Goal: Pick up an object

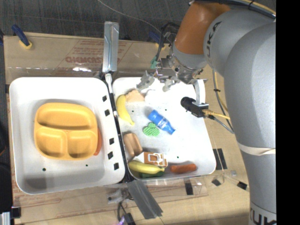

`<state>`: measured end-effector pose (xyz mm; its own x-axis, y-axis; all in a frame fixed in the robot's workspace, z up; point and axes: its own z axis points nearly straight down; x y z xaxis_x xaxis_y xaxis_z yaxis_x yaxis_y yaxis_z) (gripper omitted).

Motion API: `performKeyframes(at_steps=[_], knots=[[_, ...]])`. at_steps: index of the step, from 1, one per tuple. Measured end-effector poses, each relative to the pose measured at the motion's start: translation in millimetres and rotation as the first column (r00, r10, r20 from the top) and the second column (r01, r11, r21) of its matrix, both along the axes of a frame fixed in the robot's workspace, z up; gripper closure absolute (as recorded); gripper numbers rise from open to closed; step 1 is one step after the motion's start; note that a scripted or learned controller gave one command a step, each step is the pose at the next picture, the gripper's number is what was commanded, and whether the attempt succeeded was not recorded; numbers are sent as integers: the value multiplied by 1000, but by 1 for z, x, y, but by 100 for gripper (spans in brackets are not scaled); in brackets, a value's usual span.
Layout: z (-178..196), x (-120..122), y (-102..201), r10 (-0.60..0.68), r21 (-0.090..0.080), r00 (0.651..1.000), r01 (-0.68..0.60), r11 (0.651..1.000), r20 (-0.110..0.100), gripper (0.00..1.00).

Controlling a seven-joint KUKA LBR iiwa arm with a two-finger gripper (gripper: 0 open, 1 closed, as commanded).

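Objects lie in the right bin (206,146), all below and apart from the claw (157,81), which hangs over the bin's upper left part. Claw fingers are spread open; nothing is between them. Nearest item: a pale bun (134,96), just lower left of the claw. Beside it, a banana (123,109) along the bin's left wall. Mid-bin: a blue bottle (161,121) touching a green item (151,130). Lower down: a bread roll (132,144), a second banana (145,168), a small carton (155,159) and a sausage (183,168). Left bin (23,172) holds a yellow tray (66,130).
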<state>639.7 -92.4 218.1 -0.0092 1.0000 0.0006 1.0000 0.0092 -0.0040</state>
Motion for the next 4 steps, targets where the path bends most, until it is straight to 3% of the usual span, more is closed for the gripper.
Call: performKeyframes(at_steps=[1, 2, 3, 4], knots=[[51, 15, -11, -101, -2, 995, 101, 995, 4, 0], [-84, -49, -9, -91, -1, 996, 91, 996, -10, 0], [-128, -43, -37, -158, -1, 987, 158, 987, -2, 0], [-127, -108, -10, 68, 2, 998, -68, 998, 0, 0]])
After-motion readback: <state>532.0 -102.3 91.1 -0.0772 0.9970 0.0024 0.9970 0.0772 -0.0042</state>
